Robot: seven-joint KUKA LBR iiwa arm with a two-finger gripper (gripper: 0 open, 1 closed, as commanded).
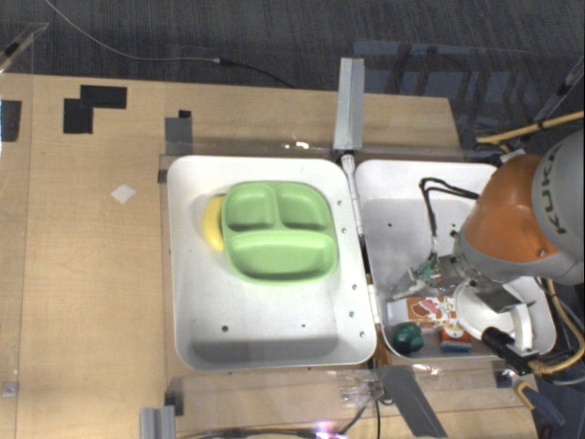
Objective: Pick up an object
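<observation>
At the near edge of the right bin, a dark green ball sits in the front-left corner, just beside an orange-and-white printed packet and a small blue-and-orange item. The pincer hangs low over that clutter, close above the packet; I cannot tell how it is set, nor whether anything is in its grasp. Behind it rises the grey arm with its orange band, reaching in from the right. In the left bin, a green divided tray lies toward the back, a yellow object tucked partly under its left edge. Both bins rest on the wooden worktop.
</observation>
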